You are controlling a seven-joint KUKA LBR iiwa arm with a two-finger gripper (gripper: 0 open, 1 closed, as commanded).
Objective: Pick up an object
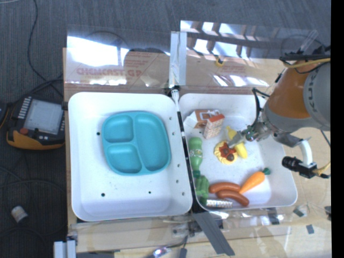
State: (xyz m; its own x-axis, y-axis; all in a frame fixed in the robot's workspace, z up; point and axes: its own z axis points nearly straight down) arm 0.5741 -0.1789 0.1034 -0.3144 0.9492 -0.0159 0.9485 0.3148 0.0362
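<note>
In the camera view, two white bins are seen side by side: the left bin [80, 160] bears a blue divided plate [135, 142], and the right bin [279, 190] is scattered with toy food. The gripper [236, 138] is reached in from the right and is lowered into the right bin, its tip just above or touching a yellow piece [241, 151] that lies against a small yellow toy with red dots [226, 153]. Whether the gripper is spread or pressed together cannot be told, since its tip is small and blurred against the toys, and nothing can be seen pinched in it. The yellow piece, near the middle of the right bin, is judged to be the thing most likely aimed at. It is expected to be light, stiff, hollow plastic with a smooth and rather slippery skin, not fragile; a hold across its narrow width would be favoured, since a pinch at a rounded end could squeeze it out sideways. Its neighbour touches it, so a nudge may shift both. Elsewhere in the same bin are seen a cake slice [209, 123] toward the back, green pieces [195, 150] along the left wall, and sausages [228, 192] beside a carrot [253, 181] toward the front, all well apart from the gripper
</note>
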